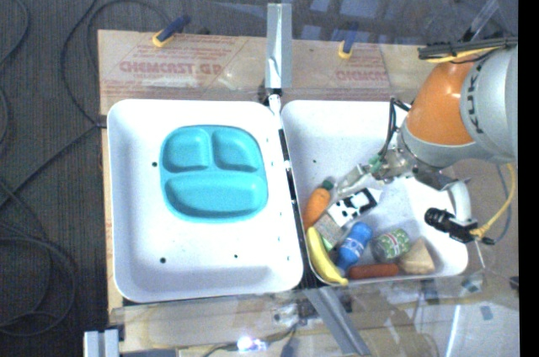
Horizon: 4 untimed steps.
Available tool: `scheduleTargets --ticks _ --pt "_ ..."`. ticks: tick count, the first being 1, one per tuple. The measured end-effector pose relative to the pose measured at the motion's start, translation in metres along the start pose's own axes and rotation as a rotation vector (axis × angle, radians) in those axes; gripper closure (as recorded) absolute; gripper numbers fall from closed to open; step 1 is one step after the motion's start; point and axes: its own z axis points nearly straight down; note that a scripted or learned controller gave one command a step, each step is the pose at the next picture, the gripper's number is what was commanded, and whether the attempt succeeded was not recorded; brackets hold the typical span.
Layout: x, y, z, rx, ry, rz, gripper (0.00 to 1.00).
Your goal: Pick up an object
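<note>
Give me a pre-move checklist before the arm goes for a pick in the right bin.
1. Objects within the right bin: ok, carrot, banana, blue bottle and can cluster at its near end.
2. Gripper above the pile: ok, it hangs by the carrot.
3. Fingers' state: cannot tell.
4. Anything already held: cannot tell.
5. Target isolated: not ok, items touch or overlap.
6. Left bin holds the blue tray: ok, apart from the arm.
</note>
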Motion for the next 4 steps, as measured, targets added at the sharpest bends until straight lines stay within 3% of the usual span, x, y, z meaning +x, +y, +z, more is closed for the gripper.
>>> scheduleTargets --ticks 1,2,3,4 --pt "0.005 -0.041 0.008 -0.003 -0.001 -0.069 0.0" --pt "0.005 -0.039 -0.003 -0.007 -0.001 -0.068 1.0" --pt "0.005 -0.04 -0.001 -0.003 0.001 -0.068 0.0" --pt "-0.045 -0.041 0.01 0.003 0.005 0.125 0.0"
